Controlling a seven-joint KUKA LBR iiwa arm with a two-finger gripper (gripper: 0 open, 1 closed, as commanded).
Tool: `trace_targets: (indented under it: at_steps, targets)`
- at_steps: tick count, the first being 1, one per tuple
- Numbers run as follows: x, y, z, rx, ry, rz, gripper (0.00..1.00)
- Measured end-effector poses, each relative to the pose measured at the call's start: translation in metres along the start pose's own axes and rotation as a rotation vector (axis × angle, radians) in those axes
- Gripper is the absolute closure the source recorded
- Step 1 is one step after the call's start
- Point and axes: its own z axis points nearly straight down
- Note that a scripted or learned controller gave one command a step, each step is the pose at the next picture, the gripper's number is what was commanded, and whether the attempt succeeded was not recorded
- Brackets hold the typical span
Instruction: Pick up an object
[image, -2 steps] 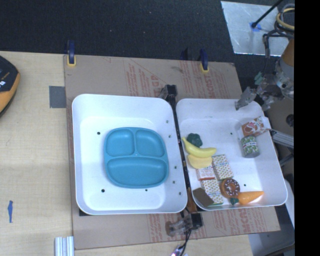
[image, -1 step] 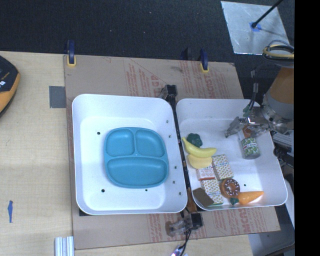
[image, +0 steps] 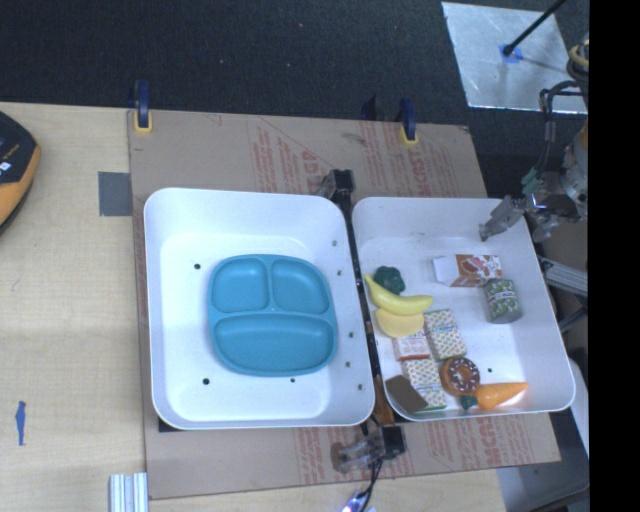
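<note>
Progress on the task is small, as far as we can judge: no object is lifted, and every item lies in its place. In the right shallow white bin (image: 520, 340) we see a yellow plastic banana (image: 398, 298) with a paler yellow piece under it, a dark green toy vegetable (image: 388, 279) just above it, a small green can (image: 501, 300) on its side, a white and orange packet (image: 467, 268), several flat cracker packets (image: 432, 345), a brown round doughnut (image: 461, 374) and an orange plastic carrot (image: 500, 395) near the lower rim. The left shallow white bin (image: 170, 300) bears a blue plastic divided plate (image: 271, 314).

The grey two-finger gripper (image: 497, 222) hangs over the upper right corner of the right bin, apart from all objects; the packet is the nearest one. We cannot tell how the jaws stand, because they are small and blurred here. We see nothing held. The approach, the closing and the lift are all left to do.
</note>
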Motion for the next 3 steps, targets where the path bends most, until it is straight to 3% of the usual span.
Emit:
trace_targets:
  at_steps: [1,2,3]
  targets:
    - [0.010,0.014,0.107,0.010,0.005,-0.001,0.00]
    - [0.006,0.018,0.084,-0.006,-0.004,-0.003,1.00]
    - [0.070,0.031,0.030,0.003,0.003,-0.003,1.00]
